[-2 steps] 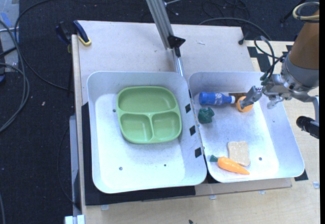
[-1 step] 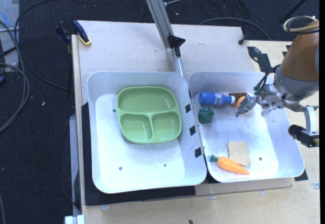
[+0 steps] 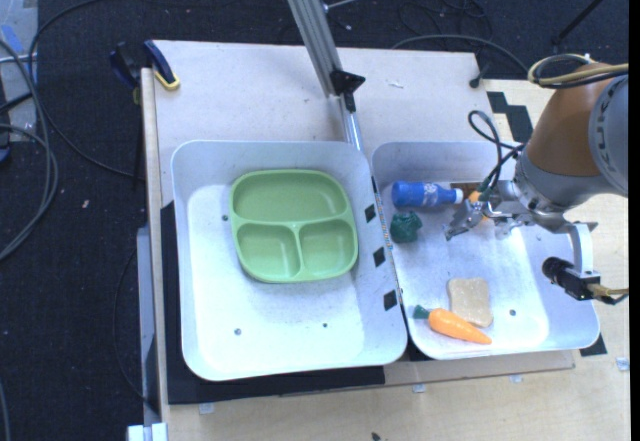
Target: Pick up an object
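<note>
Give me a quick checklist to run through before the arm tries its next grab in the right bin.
1. Gripper over the right white bin: ok.
2. Blue bottle lying beside the gripper, within reach: ok.
3. Finger opening: cannot tell.
4. Anything held already: cannot tell.
5. Orange toy carrot and tan bread slice touching, so hard to grab singly: not ok.
6. Small dark green object apart from the bin wall: ok.

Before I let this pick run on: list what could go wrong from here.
1. The end effector sits low beside the blue bottle's cap end; closing there may only nudge the bottle so it rolls.
2. The dark green object lies close under the bottle and could get bumped toward the right bin's wall.
</note>
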Tool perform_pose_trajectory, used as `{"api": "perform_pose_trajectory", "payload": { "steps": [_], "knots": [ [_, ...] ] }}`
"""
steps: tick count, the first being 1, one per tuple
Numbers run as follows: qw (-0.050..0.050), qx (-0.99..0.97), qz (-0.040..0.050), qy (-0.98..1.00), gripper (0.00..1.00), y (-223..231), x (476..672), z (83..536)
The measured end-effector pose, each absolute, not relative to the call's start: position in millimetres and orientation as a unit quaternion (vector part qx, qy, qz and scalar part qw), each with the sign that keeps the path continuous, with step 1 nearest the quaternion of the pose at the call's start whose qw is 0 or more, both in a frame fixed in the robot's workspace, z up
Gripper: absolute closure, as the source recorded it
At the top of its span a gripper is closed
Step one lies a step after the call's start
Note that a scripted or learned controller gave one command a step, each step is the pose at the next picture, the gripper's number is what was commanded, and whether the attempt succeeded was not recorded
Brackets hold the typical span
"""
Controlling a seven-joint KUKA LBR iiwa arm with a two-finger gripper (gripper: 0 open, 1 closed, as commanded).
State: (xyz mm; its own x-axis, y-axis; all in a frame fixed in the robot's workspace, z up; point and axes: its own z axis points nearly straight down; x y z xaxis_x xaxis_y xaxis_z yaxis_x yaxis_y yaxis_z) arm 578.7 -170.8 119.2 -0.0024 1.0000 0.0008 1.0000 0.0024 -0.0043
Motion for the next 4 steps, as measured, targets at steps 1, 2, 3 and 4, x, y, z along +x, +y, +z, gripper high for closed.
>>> {"api": "perform_pose_trajectory", "payload": {
  "steps": [1,2,3,4],
  "knots": [
    [-0.001,-0.707,-0.0002,-0.708,1.0,-171,580.0,133],
    [-0.003,-0.706,-0.0013,-0.708,1.0,-172,580.9,197],
    [-0.003,-0.706,-0.0012,-0.708,1.0,-176,586.7,241],
    [-0.003,-0.706,-0.0016,-0.708,1.0,-176,588.1,295]
  ]
}}
